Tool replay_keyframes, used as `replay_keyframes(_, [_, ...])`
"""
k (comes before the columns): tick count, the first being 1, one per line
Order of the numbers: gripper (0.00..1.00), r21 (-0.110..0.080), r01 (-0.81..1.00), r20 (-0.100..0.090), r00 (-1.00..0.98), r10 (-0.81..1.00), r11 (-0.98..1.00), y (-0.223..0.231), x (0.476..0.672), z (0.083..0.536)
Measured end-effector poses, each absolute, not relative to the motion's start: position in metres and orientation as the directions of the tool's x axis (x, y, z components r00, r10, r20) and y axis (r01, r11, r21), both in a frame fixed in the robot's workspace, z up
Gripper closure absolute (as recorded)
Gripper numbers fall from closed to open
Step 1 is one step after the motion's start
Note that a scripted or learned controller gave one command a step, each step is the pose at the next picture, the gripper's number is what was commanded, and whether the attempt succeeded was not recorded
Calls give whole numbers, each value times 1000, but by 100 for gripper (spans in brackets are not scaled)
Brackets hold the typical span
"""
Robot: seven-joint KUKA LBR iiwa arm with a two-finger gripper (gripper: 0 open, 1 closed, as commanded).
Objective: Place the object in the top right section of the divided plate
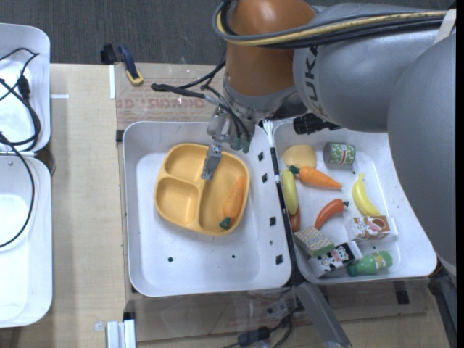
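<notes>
A yellow divided plate [176,198] lies in the left white bin [203,267]. An orange toy carrot [233,196] with a green end rests in the plate's large right section, lying lengthwise with the green end toward the front. My gripper [223,159] hangs over the plate's upper right part, just above and left of the carrot's top. It is open, with nothing between its fingers; one grey finger [212,162] points down at the ridge between the sections.
The right bin [406,194] holds several toy foods: another carrot [317,177], a banana [365,196], a green can [338,154], a red chili [330,211], a carton [373,227], a green bottle [370,262]. The arm's bulk overhangs that bin.
</notes>
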State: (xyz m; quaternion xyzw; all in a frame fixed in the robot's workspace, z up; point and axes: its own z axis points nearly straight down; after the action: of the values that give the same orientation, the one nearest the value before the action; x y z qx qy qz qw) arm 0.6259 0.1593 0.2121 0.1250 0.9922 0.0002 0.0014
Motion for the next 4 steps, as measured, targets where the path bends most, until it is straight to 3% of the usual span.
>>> replay_keyframes(1, [0,1,321,-2,-947,321,947,154,590,121])
replay_keyframes(2, [0,1,520,-4,-854,520,854,56,643,193])
replay_keyframes(3, [0,1,39,-6,-999,39,999,55,647,251])
replay_keyframes(4, [0,-1,-268,-6,-964,-267,964,33,650,313])
